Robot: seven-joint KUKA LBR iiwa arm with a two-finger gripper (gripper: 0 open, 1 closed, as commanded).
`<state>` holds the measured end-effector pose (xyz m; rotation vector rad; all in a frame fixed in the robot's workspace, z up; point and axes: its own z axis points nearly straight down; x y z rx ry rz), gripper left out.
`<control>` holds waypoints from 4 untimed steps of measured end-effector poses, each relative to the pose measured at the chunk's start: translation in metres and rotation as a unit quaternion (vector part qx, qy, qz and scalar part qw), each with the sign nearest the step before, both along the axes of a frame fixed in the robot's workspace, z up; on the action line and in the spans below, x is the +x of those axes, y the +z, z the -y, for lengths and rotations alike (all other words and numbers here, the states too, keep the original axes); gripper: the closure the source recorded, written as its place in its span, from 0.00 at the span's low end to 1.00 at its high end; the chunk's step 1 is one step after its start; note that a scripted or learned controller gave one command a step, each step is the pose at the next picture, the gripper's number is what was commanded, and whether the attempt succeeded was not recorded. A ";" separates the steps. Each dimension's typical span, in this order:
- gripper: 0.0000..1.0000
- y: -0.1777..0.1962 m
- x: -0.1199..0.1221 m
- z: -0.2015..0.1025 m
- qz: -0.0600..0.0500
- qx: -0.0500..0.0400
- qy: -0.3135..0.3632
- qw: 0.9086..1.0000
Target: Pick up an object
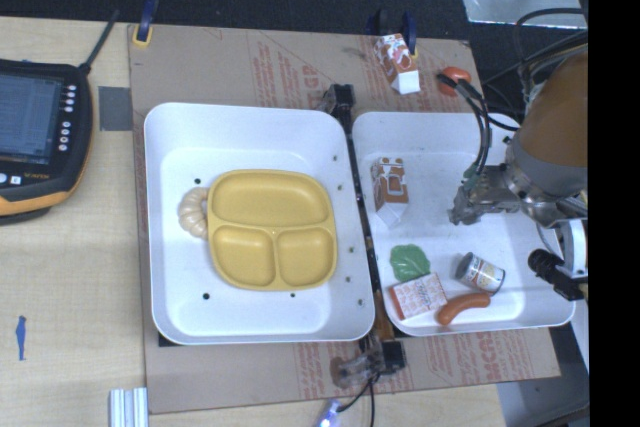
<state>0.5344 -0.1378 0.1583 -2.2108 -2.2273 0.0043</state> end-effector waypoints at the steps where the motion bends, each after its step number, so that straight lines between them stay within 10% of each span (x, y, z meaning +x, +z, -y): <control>1: 1.00 0.034 0.047 -0.066 0.001 0.000 -0.001 1.000; 2: 0.00 0.033 0.046 -0.065 0.000 0.000 -0.002 1.000; 3: 0.00 -0.048 0.066 -0.045 0.008 0.000 -0.002 1.000; 4: 0.00 -0.055 0.128 -0.034 0.009 0.001 0.000 1.000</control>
